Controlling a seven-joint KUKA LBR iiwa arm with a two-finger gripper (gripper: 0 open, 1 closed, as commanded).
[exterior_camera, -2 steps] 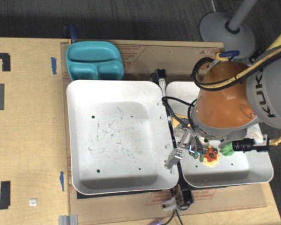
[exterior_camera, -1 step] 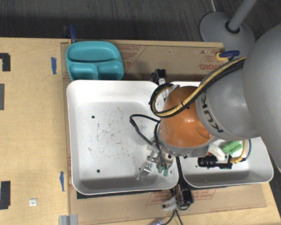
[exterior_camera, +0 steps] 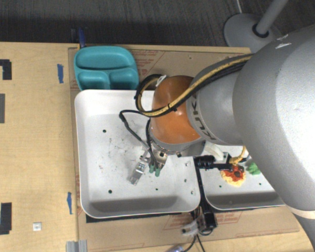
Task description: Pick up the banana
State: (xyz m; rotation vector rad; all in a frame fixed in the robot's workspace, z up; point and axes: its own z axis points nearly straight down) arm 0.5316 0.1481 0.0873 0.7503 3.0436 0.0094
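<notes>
Camera view, looking down at a slant: the grey arm [exterior_camera: 283, 114] reaches in from the right and covers most of the right bin [exterior_camera: 241, 199] and the far right corner of the left bin [exterior_camera: 85, 140]. Its orange band [exterior_camera: 170, 114] sits over the far right part of the left bin. Just nearer than the band, the gripper [exterior_camera: 147, 168] hangs over that bin's floor, right of the middle and toward the near side. Whether it is open or closed cannot be told from this angle.

The floor of the left bin around it is white, scuffed with dark marks and dotted with small holes.

In the right bin, at the arm's edge, lies an orange-and-yellow thing [exterior_camera: 234, 175], with a green thing [exterior_camera: 253, 168] just to its right. A thin yellow curve [exterior_camera: 244, 152] shows beside the arm just beyond them; whether it is the banana cannot be told.

A teal tray [exterior_camera: 106, 67] stands on the cardboard bench [exterior_camera: 31, 140] against the far edge of the left bin. Blue tape [exterior_camera: 60, 73] marks the bench to the left of the tray.
</notes>
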